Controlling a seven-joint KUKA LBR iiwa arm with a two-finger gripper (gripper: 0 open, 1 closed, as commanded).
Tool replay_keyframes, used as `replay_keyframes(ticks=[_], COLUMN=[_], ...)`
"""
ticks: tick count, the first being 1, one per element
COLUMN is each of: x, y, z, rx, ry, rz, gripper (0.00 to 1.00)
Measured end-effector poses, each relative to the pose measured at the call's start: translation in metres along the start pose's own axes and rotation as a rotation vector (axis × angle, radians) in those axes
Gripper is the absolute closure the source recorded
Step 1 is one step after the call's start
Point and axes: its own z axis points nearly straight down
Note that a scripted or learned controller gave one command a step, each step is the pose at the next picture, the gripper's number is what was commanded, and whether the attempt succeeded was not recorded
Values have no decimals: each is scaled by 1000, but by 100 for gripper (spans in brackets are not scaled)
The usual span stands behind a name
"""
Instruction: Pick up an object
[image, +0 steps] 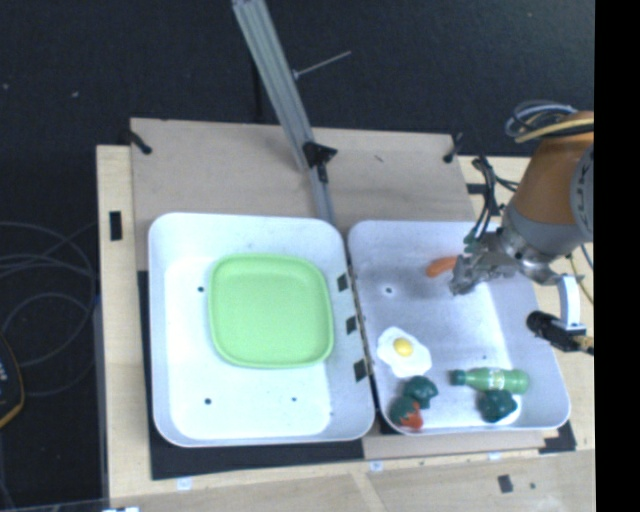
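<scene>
Jaws (462, 283): I see them low in the right bin (520, 300), beside the orange carrot (441, 267); I cannot tell their state.
Left bin (180, 300): green plate (271, 310).

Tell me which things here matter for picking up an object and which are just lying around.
For the job:
end effector, low in the right bin
orange carrot-like piece beside it

Lying about:
fried egg toy
green bottle
green plate in the left bin
</scene>
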Motion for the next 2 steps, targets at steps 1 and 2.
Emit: replay_keyframes(ticks=[1, 2], x=[-4, -5], y=[-7, -6], z=[-59, -84], rx=[-1, 2], ry=[-1, 0], rz=[0, 0], gripper=[100, 100])
